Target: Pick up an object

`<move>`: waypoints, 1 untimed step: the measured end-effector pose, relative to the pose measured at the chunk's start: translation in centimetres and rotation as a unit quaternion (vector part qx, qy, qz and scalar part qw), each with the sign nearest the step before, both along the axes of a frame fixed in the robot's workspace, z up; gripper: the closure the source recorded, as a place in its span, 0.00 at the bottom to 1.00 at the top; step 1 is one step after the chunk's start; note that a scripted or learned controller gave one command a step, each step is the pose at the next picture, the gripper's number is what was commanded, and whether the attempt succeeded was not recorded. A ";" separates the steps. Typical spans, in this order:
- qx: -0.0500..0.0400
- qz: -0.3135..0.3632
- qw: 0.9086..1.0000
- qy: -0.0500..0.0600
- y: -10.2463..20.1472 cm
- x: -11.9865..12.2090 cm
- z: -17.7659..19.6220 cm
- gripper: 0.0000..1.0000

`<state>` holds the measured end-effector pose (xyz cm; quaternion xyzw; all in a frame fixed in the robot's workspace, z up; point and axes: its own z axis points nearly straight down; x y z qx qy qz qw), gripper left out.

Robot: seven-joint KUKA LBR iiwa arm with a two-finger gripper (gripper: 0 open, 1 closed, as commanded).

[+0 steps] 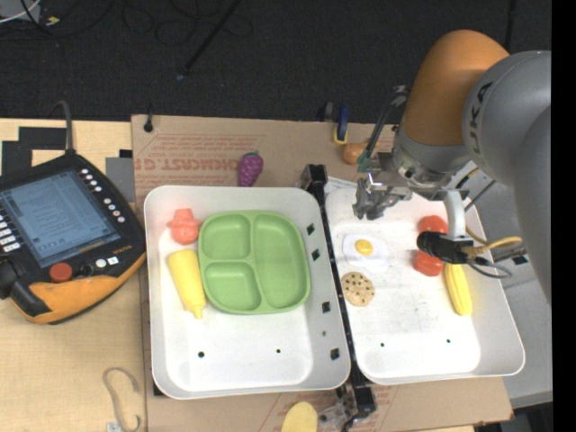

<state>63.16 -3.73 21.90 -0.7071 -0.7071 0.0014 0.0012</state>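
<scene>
The grey arm with orange band comes from the upper right, and its two-finger gripper (369,207) hangs over the right white bin (490,354); I cannot tell its state. The left white bin (234,372) holds an orange toy (183,227), a yellow bottle (187,282) and a green divided plastic tray (253,263). In the right bin, below the gripper, lie a fried egg toy (364,247), a round cookie (358,288), a red piece (431,246) and yellow corn (458,289)

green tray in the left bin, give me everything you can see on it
The green tray is a glossy, plastic-looking plate with rounded corners and three compartments: two at the far side, one wide one nearer the camera. All three look bare. It lies flat in the left bin, toward its far half. The yellow bottle-shaped toy lies right along its left edge; contact can't be confirmed.
</scene>
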 end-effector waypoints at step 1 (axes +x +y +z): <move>0.000 0.000 1.000 -0.001 0.3 1.1 0.0 1.00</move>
